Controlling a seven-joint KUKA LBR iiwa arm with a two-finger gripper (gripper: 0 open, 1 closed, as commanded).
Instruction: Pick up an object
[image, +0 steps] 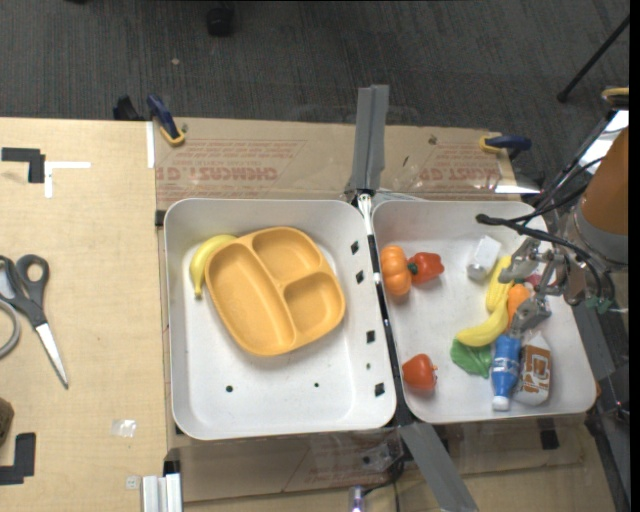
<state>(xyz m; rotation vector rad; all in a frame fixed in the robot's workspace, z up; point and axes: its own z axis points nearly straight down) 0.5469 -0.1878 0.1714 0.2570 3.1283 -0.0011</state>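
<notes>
Yellow banana (487, 325): curved, plastic-looking, lying in right bin (450, 405) beside green leaf toy (470, 357).

From my seat the right bin (440, 405) is where the stuff is: orange pumpkin (395, 271) touching a red pepper (426, 266) far left, tomato (419, 372) near left, yellow banana (486, 326) over a green thing (470, 357), blue-capped tube (505, 372) beside it.

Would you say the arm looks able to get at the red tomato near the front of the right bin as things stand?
Probably yes. The tomato lies alone on bare bin floor, apart from the green toy and banana beside it, with nothing over it. The end effector hangs in the same bin, a short way off.
</notes>
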